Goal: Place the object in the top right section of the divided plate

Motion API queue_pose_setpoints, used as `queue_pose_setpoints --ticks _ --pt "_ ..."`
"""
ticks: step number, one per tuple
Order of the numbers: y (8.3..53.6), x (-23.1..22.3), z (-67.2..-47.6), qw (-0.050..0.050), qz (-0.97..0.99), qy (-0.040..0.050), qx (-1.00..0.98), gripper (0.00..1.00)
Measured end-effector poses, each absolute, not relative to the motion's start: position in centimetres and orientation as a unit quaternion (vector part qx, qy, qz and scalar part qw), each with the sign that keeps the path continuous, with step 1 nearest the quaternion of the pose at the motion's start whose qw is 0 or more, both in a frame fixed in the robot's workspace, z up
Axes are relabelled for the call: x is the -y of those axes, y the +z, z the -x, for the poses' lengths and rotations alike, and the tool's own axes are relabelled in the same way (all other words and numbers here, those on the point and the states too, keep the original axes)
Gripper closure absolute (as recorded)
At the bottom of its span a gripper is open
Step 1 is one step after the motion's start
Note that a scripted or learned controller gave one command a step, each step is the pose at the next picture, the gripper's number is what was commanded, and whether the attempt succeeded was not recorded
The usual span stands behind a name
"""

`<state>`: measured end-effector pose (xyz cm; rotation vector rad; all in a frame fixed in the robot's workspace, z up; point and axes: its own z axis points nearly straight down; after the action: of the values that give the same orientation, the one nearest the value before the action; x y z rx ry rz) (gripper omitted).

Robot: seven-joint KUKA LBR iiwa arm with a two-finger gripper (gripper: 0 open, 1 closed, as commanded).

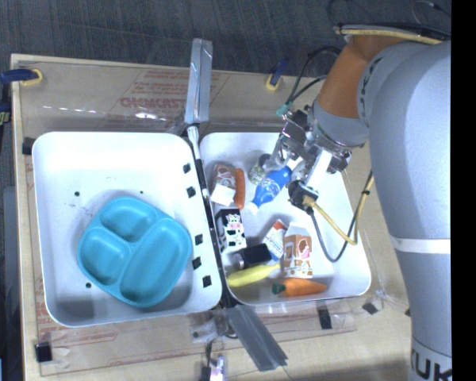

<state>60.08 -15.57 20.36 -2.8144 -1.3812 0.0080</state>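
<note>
A blue divided plate (135, 248) lies in the left bin (59, 173), toward its front. My gripper (285, 163) hangs over the back of the right bin (347, 254). Its tip is right at the upper end of a blue plastic bottle (268, 187). The bottle lies tilted, with its white cap pointing to the front left. The wrist hides where gripper and bottle meet, so I cannot tell whether they touch.
The right bin also holds a sausage (240, 186) beside a wrapped pack (222, 190), a cow-patterned carton (233, 231), a black item (255, 254), a brown carton (298, 252), a banana (252, 275) and a carrot (303, 287). A yellow cable (337, 232) loops below the wrist.
</note>
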Motion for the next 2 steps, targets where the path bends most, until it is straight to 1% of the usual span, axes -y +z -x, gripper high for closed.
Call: queue_pose_setpoints --ticks 1,2 --pt "19.1 8.9 -60.3 0.002 0.861 0.0022 0.508 1.00" --pt "19.0 -1.5 -59.0 0.002 0.819 0.0029 0.574 1.00"
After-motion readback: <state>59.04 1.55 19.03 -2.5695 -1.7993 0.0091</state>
